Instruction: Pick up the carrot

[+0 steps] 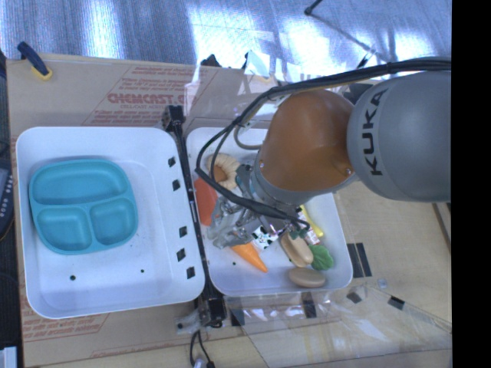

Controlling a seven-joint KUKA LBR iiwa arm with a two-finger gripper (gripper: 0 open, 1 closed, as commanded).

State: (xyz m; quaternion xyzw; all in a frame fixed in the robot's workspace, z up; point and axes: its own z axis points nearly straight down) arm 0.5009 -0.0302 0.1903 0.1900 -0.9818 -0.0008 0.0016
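while the arm (337, 144) reaches in from the right over the right bin (337, 267), its gripper (230, 225) hangs low at the bin's left side, just left of the carrot (251, 255), which lies free on the bin floor near the front. whether the gripper is spread or closed i cannot tell. a blue tray (80, 205) sits in the left bin (46, 290).
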